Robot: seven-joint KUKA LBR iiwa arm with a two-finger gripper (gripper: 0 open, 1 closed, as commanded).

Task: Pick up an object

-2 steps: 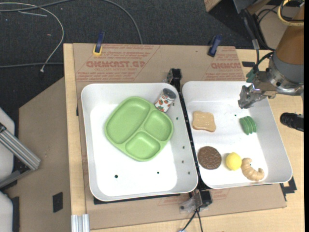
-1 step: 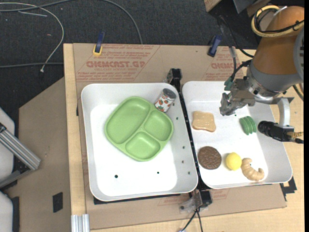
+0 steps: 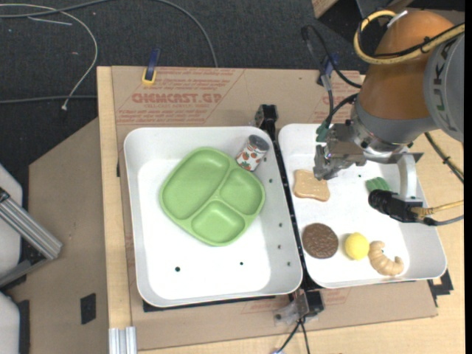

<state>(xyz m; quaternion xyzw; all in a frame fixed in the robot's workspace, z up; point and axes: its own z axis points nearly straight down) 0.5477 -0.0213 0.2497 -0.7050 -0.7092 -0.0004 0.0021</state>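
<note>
Beside the tool (image 3: 322, 174), flat tan toast (image 3: 311, 186).

Two white bins (image 3: 140, 220) sit on my tan cardboard surface (image 3: 110, 198), which carries faded red lettering. The left bin holds a pale green divided plate (image 3: 212, 195) and a small white can (image 3: 252, 153) patterned in red and green. In the right bin: a tan toast slice (image 3: 310, 186), a dark brown round cookie (image 3: 320, 240), a yellow lemon (image 3: 356, 246), a golden-beige croissant (image 3: 386, 258) and a small green piece (image 3: 377, 185). My claw (image 3: 326, 169) is dark grey metal under my orange band (image 3: 398, 57)
</note>
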